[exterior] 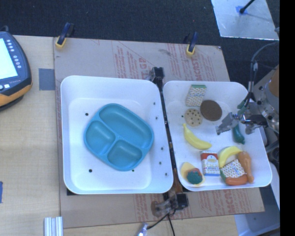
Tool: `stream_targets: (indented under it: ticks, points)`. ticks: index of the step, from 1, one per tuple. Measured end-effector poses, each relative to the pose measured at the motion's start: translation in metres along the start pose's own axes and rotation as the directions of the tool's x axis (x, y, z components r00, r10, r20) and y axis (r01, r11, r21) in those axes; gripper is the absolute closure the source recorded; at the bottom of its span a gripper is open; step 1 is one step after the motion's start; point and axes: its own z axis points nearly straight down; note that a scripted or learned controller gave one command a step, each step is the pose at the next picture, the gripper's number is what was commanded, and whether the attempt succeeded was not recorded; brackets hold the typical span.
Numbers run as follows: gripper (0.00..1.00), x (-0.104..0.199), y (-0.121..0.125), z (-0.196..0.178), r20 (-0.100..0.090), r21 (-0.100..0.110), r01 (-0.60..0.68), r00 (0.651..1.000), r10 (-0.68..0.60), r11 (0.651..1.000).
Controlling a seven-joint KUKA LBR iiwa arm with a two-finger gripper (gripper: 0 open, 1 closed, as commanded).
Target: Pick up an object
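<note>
The right bin [177,132] holds several toy foods: a yellow banana [195,138], a brown round patty [211,110], a speckled cookie [192,117], a pale patterned packet [196,95], a second banana [229,154], a red-labelled box [210,163], an orange carrot-like piece [245,165] and a yellow-green piece [191,173]. My gripper [230,126] hangs over the right side of this bin, between the patty and the second banana. Its fingers [222,128] are spread apart, with bare bin floor between them.
The left bin [69,132] carries a blue divided plate [118,136]. A tablet-like pendant [4,70] lies on the bench at far left. Clamps [63,36] hold the cardboard at the back edge.
</note>
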Motion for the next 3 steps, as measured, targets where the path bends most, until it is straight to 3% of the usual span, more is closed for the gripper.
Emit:
stream_targets:
  ticks: [1,2,3]
  points:
    - [0.0,-0.049,0.039,0.146,0.001,0.003,0.001,1.0,-0.001,1.0]
    - [0.0,-0.053,0.09,0.159,0.002,0.0,0.002,1.0,-0.002,1.0]
    - [0.0,-0.063,0.157,0.159,0.0,-0.002,-0.001,1.0,0.001,1.0]
